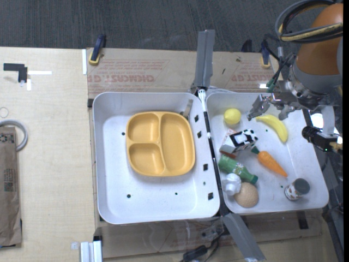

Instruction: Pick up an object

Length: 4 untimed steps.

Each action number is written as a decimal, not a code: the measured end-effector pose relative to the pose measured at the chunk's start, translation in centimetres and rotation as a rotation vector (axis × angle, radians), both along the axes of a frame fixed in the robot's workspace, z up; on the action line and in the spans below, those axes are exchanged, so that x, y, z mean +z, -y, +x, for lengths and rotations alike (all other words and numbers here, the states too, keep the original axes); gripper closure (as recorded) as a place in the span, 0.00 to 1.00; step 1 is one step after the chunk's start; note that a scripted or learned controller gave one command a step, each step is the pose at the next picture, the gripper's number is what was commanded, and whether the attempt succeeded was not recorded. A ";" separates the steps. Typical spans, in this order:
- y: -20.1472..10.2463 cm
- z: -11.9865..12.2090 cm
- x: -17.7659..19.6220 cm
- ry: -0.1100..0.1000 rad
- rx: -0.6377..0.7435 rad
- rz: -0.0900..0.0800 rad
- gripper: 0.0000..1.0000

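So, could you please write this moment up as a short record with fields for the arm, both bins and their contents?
arm: reaches in from the right, gripper above the right bin's far side
gripper state: cannot tell
left bin: yellow divided plate
right bin: lemon, banana, carrot, green bottle, black-and-white toy, brown ball, small can
nearest to gripper: banana, just beside it
held: nothing visibly held
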State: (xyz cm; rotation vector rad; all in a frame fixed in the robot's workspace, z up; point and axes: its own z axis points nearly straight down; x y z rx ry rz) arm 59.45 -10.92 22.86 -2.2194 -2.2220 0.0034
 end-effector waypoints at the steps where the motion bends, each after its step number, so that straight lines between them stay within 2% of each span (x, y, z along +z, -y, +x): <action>1: 2.8 -6.0 -4.2 -0.001 -0.035 0.000 0.00; 2: 4.0 -6.1 -13.7 0.001 0.105 0.001 0.00; 3: 4.1 -6.1 -12.8 0.001 0.102 0.000 1.00; 4: -3.9 -4.5 4.7 0.000 0.026 -0.001 1.00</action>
